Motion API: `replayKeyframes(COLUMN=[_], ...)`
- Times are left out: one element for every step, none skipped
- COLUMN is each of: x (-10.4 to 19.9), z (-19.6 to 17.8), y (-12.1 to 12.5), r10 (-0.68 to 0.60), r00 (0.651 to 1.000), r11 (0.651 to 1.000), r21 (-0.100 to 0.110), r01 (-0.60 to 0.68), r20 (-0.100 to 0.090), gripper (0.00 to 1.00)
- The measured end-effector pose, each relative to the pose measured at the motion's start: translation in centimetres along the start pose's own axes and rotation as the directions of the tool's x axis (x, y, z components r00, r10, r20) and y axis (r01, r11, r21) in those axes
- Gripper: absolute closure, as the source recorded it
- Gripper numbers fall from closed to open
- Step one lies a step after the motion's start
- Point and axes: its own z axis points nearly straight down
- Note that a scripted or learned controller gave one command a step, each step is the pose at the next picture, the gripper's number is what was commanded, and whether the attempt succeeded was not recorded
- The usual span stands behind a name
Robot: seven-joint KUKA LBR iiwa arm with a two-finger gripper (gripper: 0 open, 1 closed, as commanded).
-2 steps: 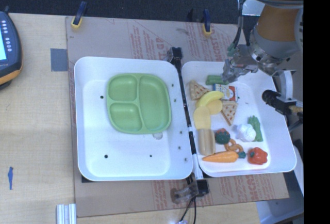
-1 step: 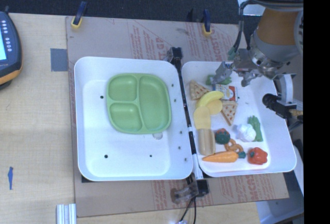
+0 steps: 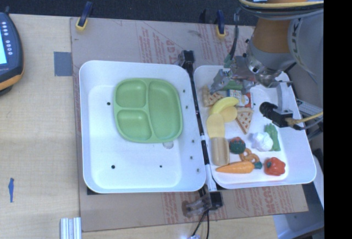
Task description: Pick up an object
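Gripper (image 3: pixel 231 81) is lowered over the far end of the right bin (image 3: pixel 300 177); finger opening cannot be determined. Banana (image 3: pixel 224 106) lies just below it, carrot (image 3: pixel 237 167) farther toward the near rim. Nothing appears lifted; grasp and lift remain

Overhead slanted view of both bins (image 3: pixel 88 122)

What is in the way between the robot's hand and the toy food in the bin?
Nothing visible is. The hand hangs over the far end of the right bin, right above the yellow banana and the cracker. The other toy food lies nearer in that bin, uncovered.
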Motion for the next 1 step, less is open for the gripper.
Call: replayKeyframes(x=[2.5], z=[-0.28], y=[0.36], r10=[0.0], r00=[1.0], r11=[1.0], r21=[-0.004], r01=[0.0], r20=[0.001], gripper=[0.0])
